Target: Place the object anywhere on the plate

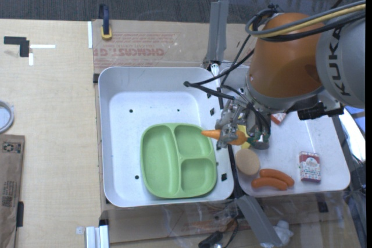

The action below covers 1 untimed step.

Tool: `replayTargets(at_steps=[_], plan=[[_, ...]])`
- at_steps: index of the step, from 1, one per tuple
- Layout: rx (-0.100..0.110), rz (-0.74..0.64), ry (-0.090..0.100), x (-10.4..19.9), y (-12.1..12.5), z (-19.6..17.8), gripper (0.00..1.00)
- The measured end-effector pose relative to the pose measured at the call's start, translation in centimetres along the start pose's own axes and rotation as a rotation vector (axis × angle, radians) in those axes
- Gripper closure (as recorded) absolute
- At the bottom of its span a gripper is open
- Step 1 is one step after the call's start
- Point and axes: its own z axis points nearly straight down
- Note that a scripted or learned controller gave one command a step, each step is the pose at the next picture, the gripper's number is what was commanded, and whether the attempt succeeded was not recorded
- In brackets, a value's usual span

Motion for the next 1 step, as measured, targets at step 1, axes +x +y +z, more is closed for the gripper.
replayTargets(at_steps=[1], plan=[[0.0, 0.001, 0.0, -0.01, -0.02, 0.0, 0.0]])
